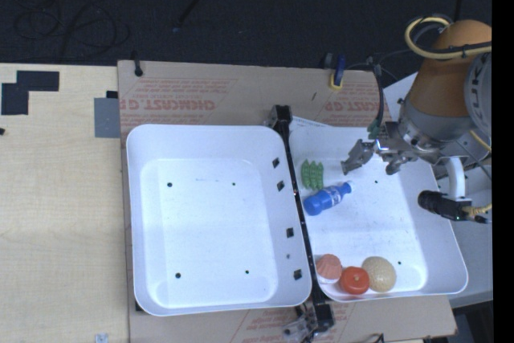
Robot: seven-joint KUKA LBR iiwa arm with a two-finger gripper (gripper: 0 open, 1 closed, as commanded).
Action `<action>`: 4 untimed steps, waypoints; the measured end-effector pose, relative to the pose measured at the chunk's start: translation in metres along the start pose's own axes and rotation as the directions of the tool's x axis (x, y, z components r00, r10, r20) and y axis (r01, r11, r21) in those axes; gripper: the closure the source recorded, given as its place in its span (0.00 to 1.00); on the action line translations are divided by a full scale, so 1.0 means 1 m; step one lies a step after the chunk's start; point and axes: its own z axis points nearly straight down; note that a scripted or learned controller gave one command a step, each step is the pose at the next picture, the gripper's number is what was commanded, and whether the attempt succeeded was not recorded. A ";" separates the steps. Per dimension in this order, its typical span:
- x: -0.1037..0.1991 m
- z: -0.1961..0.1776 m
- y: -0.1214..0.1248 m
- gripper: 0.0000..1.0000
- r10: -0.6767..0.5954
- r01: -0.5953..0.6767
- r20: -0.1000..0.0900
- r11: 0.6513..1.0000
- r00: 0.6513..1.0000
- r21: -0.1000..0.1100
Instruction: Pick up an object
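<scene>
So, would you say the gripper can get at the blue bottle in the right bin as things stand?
Probably yes. The gripper hangs above the right bin, up and right of the blue bottle, with bare floor between them. The green object lies close beside the bottle and could crowd a grasp.

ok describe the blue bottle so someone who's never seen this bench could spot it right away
Of the two white bins, take the right bin, the one the arm reaches over. Along its left wall, about halfway up, the blue bottle lies on its side, just below a small green ridged piece. It is the sole blue item; the others, clustered at the near edge, are pink, red and tan.
</scene>
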 end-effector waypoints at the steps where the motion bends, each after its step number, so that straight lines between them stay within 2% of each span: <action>1: -0.037 0.060 0.010 0.00 0.002 -0.002 0.000 1.000 1.000 0.005; 2: -0.087 0.035 -0.004 0.00 0.002 -0.002 0.001 1.000 1.000 -0.001; 3: -0.087 0.026 -0.004 1.00 0.001 -0.001 0.000 1.000 1.000 0.000; 4: -0.051 0.029 -0.044 1.00 0.002 -0.002 -0.003 1.000 1.000 0.006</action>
